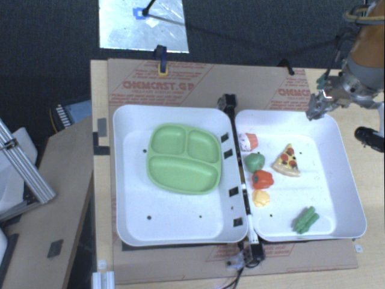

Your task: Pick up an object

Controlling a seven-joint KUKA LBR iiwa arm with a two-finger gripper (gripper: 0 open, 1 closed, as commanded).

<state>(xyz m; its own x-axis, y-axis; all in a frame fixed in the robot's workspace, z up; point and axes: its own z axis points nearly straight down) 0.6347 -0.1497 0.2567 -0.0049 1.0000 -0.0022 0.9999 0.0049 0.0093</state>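
My gripper (316,109) hangs over the far right corner of the right bin (337,179), above its rim, with nothing visible between its tips. Inside that bin lie a pizza slice toy (288,161), a red and white piece (248,141), a green pepper toy (255,160), a red tomato-like toy (262,179), a small yellow piece (261,198) and a green bean-like toy (305,219). All of them sit well below and to the left of the gripper.
The left bin (129,215) holds a green divided plate (183,158). A black divider with clips (236,161) runs between the bins. The grey arm with its orange band (364,53) enters at the upper right.
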